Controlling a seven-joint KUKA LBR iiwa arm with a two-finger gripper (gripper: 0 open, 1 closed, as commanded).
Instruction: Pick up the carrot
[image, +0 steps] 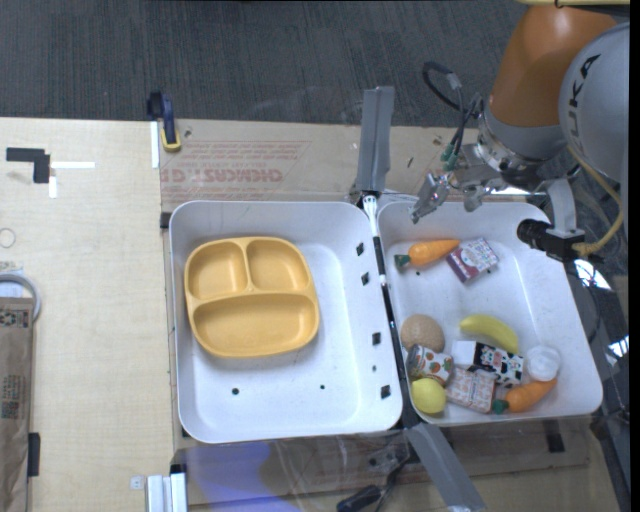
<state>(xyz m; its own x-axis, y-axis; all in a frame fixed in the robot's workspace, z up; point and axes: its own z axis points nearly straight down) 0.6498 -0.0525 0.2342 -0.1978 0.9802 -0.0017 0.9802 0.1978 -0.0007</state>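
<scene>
An orange carrot (432, 252) with a green top lies near the back left of the right bin (560, 300), its green end pointing left. My gripper (448, 198) hangs above the bin's back rim, just behind and above the carrot. Its two fingers stand apart and open, with nothing between them. A second orange carrot-like piece (528, 394) lies at the bin's front right corner.
Beside the carrot is a small pink box (473, 259). Further forward lie a banana (489, 331), a brown round item (422, 332), a lemon (428, 396) and several small packets. The left bin (200, 400) holds a yellow divided plate (250, 296).
</scene>
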